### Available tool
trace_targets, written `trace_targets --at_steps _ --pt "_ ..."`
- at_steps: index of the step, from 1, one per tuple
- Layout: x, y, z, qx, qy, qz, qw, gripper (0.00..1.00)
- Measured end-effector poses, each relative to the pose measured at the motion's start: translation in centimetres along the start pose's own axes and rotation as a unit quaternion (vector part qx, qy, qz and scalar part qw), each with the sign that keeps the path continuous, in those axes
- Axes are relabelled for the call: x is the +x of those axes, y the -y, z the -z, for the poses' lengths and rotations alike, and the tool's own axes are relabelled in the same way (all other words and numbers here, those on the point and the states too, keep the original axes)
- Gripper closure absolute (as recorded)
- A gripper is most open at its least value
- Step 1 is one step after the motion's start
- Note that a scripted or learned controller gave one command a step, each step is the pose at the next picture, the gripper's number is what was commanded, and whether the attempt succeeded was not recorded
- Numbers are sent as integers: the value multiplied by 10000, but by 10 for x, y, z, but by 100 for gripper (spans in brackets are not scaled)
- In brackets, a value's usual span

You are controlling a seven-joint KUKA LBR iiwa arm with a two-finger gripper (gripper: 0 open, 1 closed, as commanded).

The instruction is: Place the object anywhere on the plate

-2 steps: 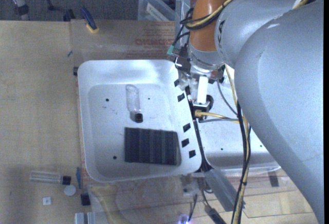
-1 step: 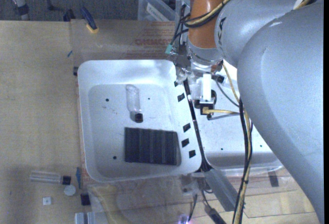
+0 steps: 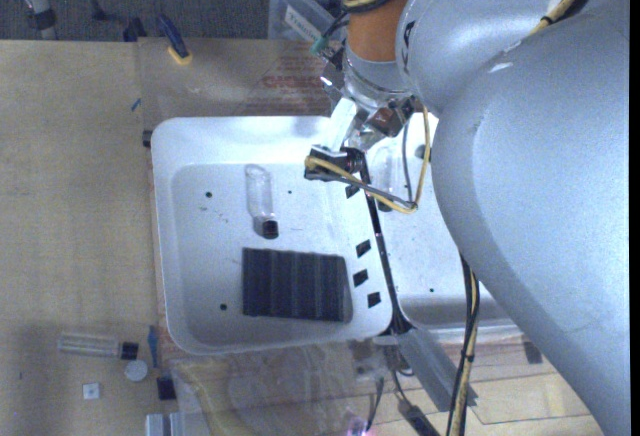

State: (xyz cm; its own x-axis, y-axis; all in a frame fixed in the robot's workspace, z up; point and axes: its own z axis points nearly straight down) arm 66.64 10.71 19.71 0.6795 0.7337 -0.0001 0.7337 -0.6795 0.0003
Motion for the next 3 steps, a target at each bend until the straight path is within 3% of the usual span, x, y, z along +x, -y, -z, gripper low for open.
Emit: trace_targets --at_steps 1,2,3 --pt "24 34 -49 25 8 2910 9567 100" --pt "56 54 -88 3 0 396 9992 100" --pt "71 98 -25 -4 -9 2512 9679 100"
